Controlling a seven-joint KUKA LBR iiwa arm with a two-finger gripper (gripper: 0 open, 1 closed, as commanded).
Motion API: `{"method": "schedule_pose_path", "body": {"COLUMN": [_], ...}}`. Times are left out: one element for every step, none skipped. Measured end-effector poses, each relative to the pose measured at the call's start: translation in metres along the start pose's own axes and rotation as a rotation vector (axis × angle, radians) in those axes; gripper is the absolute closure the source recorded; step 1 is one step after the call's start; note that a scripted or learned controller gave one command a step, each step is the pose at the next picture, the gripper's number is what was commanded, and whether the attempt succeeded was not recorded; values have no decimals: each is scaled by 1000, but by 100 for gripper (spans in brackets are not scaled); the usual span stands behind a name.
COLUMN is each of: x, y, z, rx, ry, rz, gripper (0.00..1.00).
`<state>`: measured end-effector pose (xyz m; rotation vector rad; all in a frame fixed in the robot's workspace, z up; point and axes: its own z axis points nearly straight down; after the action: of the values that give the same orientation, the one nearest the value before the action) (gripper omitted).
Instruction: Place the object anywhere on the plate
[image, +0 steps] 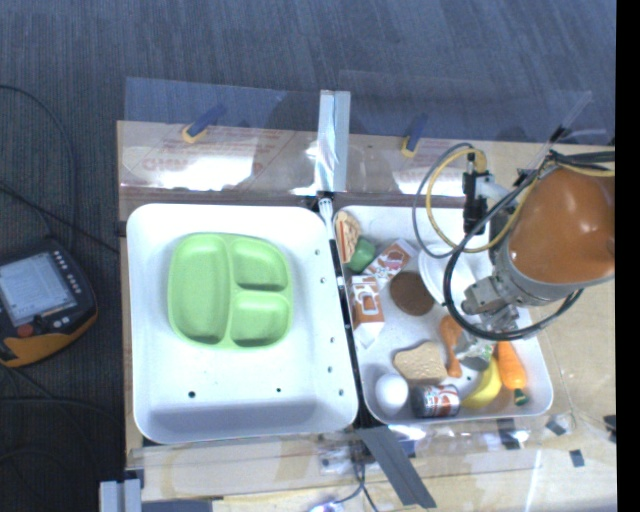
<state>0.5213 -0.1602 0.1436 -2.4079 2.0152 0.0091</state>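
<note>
**Arm over the right bin, plate sitting bare in the left**

Camera view: I'm seeing the gripper hanging low over the right bin, above a carrot and banana; I cannot tell its grip; the green plate is lying in the left bin.

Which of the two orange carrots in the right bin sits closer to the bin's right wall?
The carrot beside the banana, near the right wall. The other carrot lies further left, next to the bread slice.
</note>
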Motion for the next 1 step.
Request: {"method": "schedule_pose_path", "body": {"x": [-19], "y": [35], "z": [6], "rx": [0], "ry": [1], "rz": [-122], "gripper": [100]}}
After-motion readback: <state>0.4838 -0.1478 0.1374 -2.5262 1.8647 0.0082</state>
